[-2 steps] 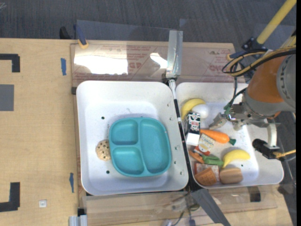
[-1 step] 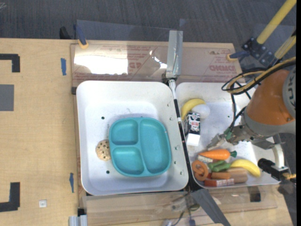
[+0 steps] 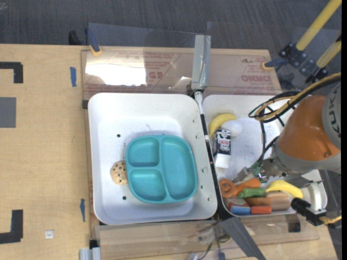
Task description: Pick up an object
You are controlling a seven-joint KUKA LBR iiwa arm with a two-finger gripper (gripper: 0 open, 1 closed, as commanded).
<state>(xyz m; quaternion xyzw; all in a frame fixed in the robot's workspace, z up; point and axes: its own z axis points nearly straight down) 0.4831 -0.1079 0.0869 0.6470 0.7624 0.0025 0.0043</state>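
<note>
We see the arm (image 3: 309,131) reaching in from three o'clock and bending down over the right bin (image 3: 246,112), its orange band sitting above the bin's lower half. The gripper (image 3: 259,172) is low among the clutter at the bin's six o'clock end, but the wrist hides its tips, so we cannot tell whether it is wide, narrow or holding anything.

The things on offer all lie in that bin. At twelve o'clock is a banana (image 3: 219,121), with a small cow-print carton (image 3: 223,144) just below it. At six o'clock a heap is packed tight: an orange ring (image 3: 227,187), a carrot (image 3: 248,184), a green piece (image 3: 250,192), a second banana (image 3: 286,187) and a red block (image 3: 260,210), touching one another. The left bin (image 3: 108,118) holds a teal tray (image 3: 161,168) and a cookie (image 3: 119,171) at the tray's nine o'clock edge.

We judge the step in hand to be the descent or the closing onto something in the heap, most likely the carrot or a neighbour. Nothing is visibly lifted. The next move calls for a firm close on one item and a straight rise, and the crowding there may make a neighbour shift or a finger land between two things.
</note>
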